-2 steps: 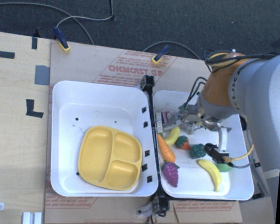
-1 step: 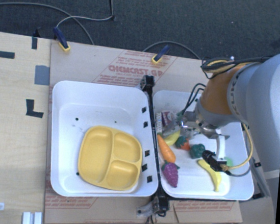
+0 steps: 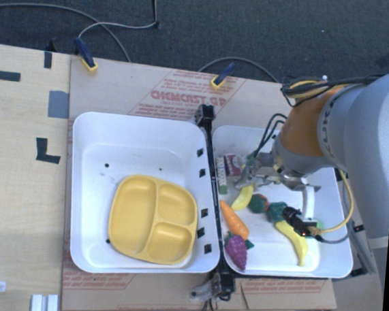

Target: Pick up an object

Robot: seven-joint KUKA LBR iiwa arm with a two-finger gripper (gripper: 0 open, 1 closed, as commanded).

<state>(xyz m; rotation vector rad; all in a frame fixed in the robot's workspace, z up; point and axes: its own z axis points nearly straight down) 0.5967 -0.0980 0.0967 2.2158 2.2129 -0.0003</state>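
While the gripper hangs low in the right bin over a small yellow toy, I cannot tell its state.

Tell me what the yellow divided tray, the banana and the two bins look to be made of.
Yellow divided tray: probably moulded plastic, matte, with rounded compartment ridges. Banana: likely a plastic toy, uniformly yellow and smooth. Left bin and right bin: seemingly thin white plastic, faintly glossy, with rounded rims.
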